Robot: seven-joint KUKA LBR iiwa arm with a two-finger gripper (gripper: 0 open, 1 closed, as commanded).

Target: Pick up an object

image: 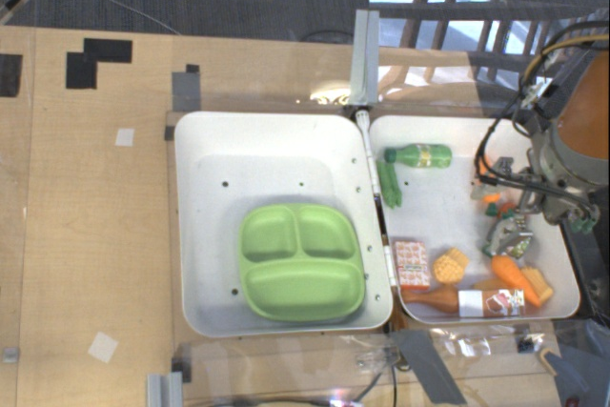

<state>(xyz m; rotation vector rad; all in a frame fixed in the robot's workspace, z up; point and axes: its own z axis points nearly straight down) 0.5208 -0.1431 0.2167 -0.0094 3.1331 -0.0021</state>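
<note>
My gripper (pixel 510 238) hangs low over the right side of the right bin (pixel 448 205), at the end of the grey arm with its orange band (pixel 583 114). Just below it lies an orange carrot-like piece (pixel 513 274) beside a small orange block (pixel 537 284). A small orange and green item (pixel 493 201) sits just left of the wrist. Further left in that bin are a green bottle (pixel 419 156), a green pod (pixel 389 183), a red and white packet (pixel 411 262), a yellow round piece (pixel 450 265) and a brown bottle with a white label (pixel 467 301).
The left bin (pixel 210 167) holds a green divided plate (pixel 302 260) toward its front. A metal post (pixel 364 57) stands at the back between the two bins. Cables (pixel 496 143) loop down beside the arm over the right bin.
</note>
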